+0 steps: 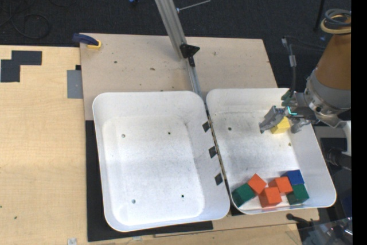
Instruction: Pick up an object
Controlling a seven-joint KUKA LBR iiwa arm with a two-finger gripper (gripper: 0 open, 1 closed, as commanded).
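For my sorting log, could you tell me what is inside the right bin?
Right bin: three orange blocks, two green blocks, a blue block, and a yellow block at the gripper, partly covered.

The arm (335,69) enters from three o'clock, its orange band uppermost and the grey wrist below it. The claw (279,121) reaches toward nine o'clock, angled downward, fingers closed on a yellow block (281,125).

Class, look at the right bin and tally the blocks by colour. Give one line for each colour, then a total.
Orange blocks: 3
Green blocks: 2
Blue block: 1
Yellow block, at the gripper: 1
Total: 7
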